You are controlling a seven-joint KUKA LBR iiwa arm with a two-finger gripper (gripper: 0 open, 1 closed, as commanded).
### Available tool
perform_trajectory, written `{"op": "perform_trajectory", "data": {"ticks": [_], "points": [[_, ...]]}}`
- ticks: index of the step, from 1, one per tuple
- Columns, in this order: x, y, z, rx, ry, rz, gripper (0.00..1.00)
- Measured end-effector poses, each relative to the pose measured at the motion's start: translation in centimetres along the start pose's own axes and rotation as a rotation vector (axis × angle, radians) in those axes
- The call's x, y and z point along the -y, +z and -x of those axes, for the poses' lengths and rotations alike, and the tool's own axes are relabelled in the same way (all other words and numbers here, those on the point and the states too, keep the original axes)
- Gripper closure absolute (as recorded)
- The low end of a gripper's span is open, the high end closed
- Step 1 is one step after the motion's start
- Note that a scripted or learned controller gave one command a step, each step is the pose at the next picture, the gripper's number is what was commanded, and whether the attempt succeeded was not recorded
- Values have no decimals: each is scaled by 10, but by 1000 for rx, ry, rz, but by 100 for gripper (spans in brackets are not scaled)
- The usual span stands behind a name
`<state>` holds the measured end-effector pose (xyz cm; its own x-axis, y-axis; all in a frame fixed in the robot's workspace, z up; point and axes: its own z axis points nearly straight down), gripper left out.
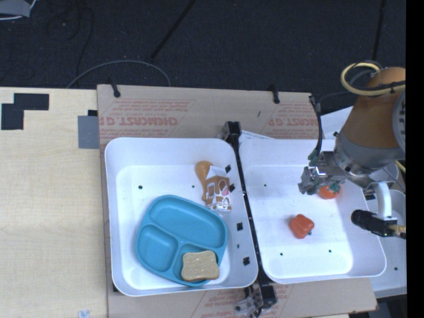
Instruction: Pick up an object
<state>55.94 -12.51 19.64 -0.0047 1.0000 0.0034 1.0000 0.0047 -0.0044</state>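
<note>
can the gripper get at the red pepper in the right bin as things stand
Probably yes. The red pepper lies alone on the open floor of the right bin, away from the walls, and the gripper is over the same bin, just up and right of it.

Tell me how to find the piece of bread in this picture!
Look at the left white bin, the one with the big blue tray inside. The tray has three sections, and the bread slice lies flat in the one at the bottom right, closest to the bin's near edge. It is the only tan, square thing there; the small snack packet sits off the tray, farther back.
</note>
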Motion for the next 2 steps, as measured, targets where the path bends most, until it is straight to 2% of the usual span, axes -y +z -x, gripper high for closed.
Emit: {"op": "perform_trajectory", "data": {"ticks": [2], "points": [[26,-17,-113,0,-1,-1,100]]}}
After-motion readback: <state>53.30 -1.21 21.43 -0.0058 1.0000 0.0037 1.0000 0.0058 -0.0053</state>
